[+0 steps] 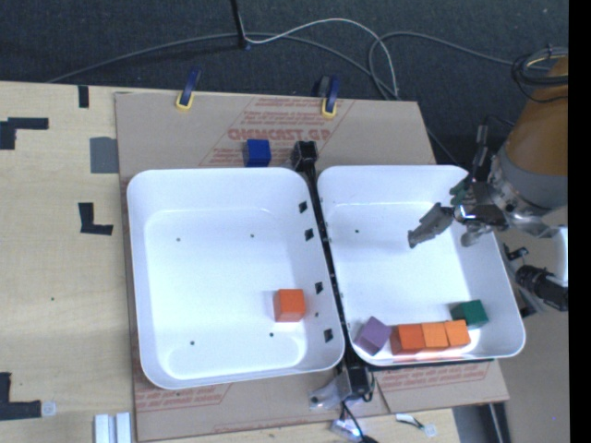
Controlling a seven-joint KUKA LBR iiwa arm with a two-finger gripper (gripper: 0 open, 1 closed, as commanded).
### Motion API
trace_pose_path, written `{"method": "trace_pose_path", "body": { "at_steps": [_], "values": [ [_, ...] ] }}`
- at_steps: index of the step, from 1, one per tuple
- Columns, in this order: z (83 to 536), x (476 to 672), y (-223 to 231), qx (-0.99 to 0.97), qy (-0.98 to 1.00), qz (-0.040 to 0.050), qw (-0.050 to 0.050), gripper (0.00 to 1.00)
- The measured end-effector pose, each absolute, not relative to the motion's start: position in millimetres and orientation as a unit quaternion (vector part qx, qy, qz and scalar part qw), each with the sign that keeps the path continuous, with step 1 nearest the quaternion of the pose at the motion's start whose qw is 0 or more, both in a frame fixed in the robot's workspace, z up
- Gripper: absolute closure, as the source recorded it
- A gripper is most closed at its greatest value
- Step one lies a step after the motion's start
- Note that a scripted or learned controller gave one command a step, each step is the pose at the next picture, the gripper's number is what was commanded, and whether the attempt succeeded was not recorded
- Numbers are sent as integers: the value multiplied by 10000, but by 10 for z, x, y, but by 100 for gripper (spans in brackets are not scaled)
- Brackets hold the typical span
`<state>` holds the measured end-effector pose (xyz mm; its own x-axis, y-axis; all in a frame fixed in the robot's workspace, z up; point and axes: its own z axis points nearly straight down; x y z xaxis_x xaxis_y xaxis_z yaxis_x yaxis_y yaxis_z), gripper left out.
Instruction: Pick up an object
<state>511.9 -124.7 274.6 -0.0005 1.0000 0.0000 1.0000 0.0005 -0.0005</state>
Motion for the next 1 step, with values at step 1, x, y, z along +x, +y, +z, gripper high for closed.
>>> {"method": "trace_pose_path", "body": {
  "at_steps": [1],
  "values": [
    [2846,5119,-1244,-7068,-7075,2,3,100]
  ]
}}
